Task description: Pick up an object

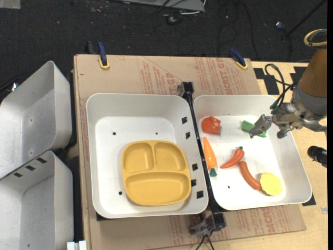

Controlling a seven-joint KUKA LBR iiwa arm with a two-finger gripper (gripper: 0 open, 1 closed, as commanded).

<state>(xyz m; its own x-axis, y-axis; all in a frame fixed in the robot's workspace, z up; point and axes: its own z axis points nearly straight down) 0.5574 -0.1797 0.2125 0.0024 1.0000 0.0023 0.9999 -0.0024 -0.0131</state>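
Tool hovers with fingers spread and holding nothing, at the right bin's far right, over a green piece. Closing off-centre could knock it toward the wall. Nearby lie a red piece, carrot, chilli, sausage and yellow disc; none blocks access.

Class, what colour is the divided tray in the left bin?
Yellow tray, clearest in the camera view.

Tray in left bin; my gripper over right bin, food toys scattered inside.
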